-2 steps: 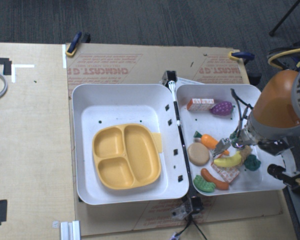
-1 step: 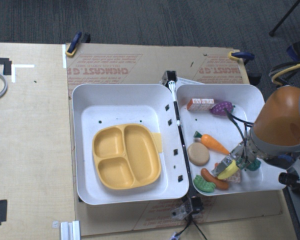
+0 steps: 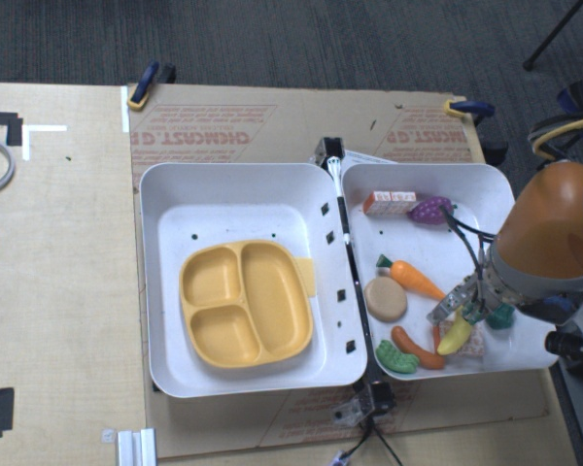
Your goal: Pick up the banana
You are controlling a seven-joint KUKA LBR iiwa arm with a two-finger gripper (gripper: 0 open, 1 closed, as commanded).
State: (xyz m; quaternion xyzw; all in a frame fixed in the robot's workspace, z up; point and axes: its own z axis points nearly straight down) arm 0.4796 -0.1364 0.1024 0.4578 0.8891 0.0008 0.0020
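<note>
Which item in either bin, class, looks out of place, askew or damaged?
Nothing looks spilled or damaged. The toy foods lie loosely in the right bin; the banana sits tilted under the gripper near the sausage. The yellow divided plate rests slightly rotated in the left bin.

Upside-down red lettering on the cardboard sheet (image 3: pixel 301 124), not clearly legible.

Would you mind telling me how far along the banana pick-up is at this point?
Done: the arm has reached the right bin, and the gripper sits right above the banana. In hand: closing in on it. Left: a confirmed grasp and lift; the banana looks low among the toys.
</note>
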